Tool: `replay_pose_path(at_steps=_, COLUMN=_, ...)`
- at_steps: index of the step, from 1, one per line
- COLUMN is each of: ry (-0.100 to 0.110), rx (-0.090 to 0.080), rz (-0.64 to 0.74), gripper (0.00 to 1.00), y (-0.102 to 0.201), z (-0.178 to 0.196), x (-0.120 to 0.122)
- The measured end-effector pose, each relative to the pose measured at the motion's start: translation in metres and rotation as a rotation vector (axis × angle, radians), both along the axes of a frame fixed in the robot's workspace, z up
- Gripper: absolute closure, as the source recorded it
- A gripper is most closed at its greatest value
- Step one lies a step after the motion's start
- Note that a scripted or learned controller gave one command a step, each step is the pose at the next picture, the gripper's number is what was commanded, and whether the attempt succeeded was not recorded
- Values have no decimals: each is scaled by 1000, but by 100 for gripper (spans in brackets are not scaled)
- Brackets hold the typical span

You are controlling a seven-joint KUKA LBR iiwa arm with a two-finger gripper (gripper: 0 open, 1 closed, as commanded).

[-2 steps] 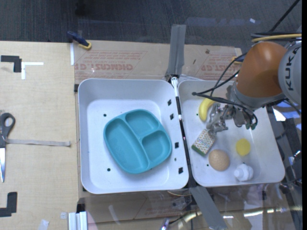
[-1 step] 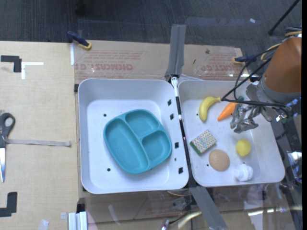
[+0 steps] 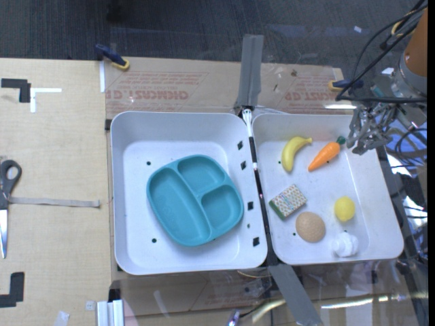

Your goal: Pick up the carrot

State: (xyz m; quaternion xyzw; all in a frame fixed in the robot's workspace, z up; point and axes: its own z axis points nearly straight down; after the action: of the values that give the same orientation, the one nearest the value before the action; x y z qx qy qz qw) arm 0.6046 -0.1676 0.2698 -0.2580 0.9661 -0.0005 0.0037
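The claw (image 3: 367, 133), its opening impossible to tell, hangs at the bin's (image 3: 380, 202) far right edge with the carrot (image 3: 323, 156) just to its left and slightly nearer, long axis slanting up toward the claw

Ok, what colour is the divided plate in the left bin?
Teal blue all over, no pattern. The divided plate shows plainly in the camera view.

The grey arm with its orange band (image 3: 416, 53) is running off the right edge; the metal scissors (image 3: 7, 189) are running off the left.
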Motion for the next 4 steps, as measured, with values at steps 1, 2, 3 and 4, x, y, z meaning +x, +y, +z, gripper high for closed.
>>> replay_pose_path(at_steps=1, ry=4, rx=1, rz=-160, gripper=100, y=38, z=-105, x=-46)
replay_pose_path(at_steps=2, ry=0, rx=1, rz=-324, gripper=100, y=76, z=-38, x=-43)
replay_pose_path(at_steps=3, ry=3, rx=-1, rz=-34, gripper=100, y=10, z=-63, x=-71)
replay_pose_path(at_steps=4, ry=3, rx=-1, rz=-33, gripper=0, y=10, z=-63, x=-71)
